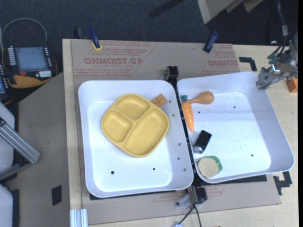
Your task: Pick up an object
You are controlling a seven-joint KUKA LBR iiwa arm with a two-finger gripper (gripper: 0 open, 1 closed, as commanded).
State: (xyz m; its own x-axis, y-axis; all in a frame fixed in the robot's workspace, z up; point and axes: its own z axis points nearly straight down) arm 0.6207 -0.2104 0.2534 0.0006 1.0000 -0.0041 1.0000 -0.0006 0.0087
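Step in hand: approach not yet begun, by judgement; nothing is held and no object is touched.

Gripper (pixel 266 77): seen at the far right of the camera view, above the upper right rim of the right bin (pixel 265 141), well apart from every object. Whether anything is pinched is plain (nothing is), but whether the tips are spread or pressed together cannot be told, as they are small and blurred.

Candidate objects, all gathered along the left side of the right bin:
- carrot (pixel 188 116), orange, lying lengthwise just beside the dividing wall;
- wooden piece (pixel 200 98), pear-shaped, near the carrot's upper end;
- black block (pixel 203 140), tilted, below the carrot;
- round tan disc with green edge (pixel 209 166), in the lower left corner.

Left bin (pixel 94 169): a yellow divided plate (pixel 136 125) is held, with a small brown block (pixel 159 100) at its upper right edge.

Next move, as judged: a traverse leftward across the right bin and a descent over one chosen object are called for, the dividing wall being kept clear.
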